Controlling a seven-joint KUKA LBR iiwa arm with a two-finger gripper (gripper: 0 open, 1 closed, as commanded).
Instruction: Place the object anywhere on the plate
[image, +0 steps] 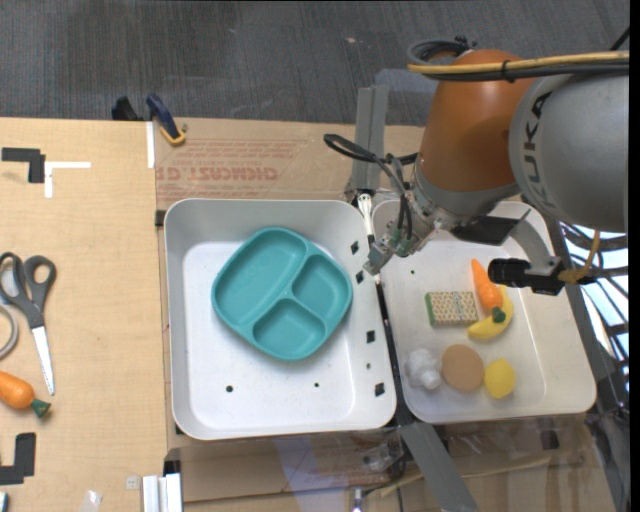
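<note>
A teal plate (283, 292) with three compartments lies tilted in the left white bin (200, 400). In the right bin (555, 395) sit an orange carrot (486, 283), a yellow banana (492, 322), a speckled green-edged sponge block (451, 307), a brown round disc (462, 367), a yellow lemon (499, 377) and a small white lump (425, 369). My gripper (378, 256) hangs over the rim between the two bins, just right of the plate and up-left of the sponge block. I see nothing held at its tip.
The arm's big grey and orange body (500, 130) covers the back of the right bin. On the wooden bench to the left lie scissors (30, 300) and another carrot (18, 392). Cardboard (250, 165) lies behind the left bin.
</note>
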